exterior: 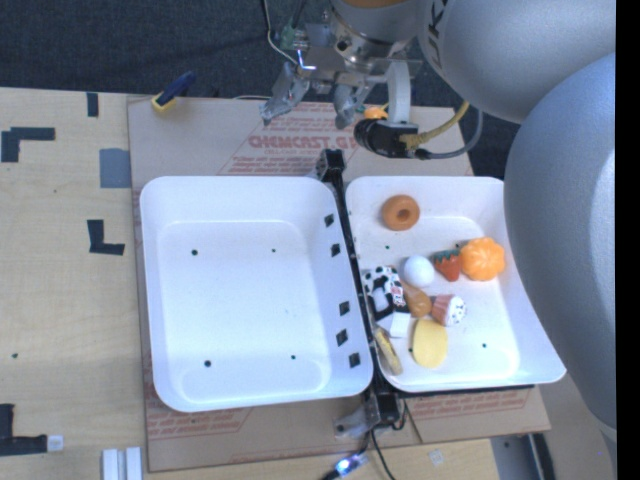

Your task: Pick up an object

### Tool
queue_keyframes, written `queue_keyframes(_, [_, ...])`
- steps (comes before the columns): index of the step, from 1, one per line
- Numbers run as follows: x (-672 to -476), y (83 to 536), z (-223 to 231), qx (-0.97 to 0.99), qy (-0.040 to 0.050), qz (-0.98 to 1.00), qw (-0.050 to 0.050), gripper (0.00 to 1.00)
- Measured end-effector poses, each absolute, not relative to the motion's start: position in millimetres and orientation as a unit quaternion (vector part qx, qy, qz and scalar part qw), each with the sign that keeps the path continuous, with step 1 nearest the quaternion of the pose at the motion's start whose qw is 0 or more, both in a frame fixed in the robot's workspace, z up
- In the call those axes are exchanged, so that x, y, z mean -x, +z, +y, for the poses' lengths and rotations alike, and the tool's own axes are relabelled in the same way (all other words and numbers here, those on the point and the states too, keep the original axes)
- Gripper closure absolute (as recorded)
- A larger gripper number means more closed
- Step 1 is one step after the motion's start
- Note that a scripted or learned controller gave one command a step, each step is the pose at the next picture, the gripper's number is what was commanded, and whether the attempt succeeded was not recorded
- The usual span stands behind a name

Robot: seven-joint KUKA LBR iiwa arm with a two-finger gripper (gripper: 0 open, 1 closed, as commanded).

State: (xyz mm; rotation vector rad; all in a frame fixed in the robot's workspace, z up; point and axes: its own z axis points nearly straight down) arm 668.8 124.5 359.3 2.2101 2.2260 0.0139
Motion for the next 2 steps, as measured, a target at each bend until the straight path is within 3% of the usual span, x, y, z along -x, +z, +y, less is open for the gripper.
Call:
queue_keyframes(1, [-668.0,428.0,187.8,-0.704,0.0029,0.71,0.001,0.0])
queue_keyframes(2, [-668.0,433.4,184.8,-0.705,-0.0013,0.709,0.0,1.0])
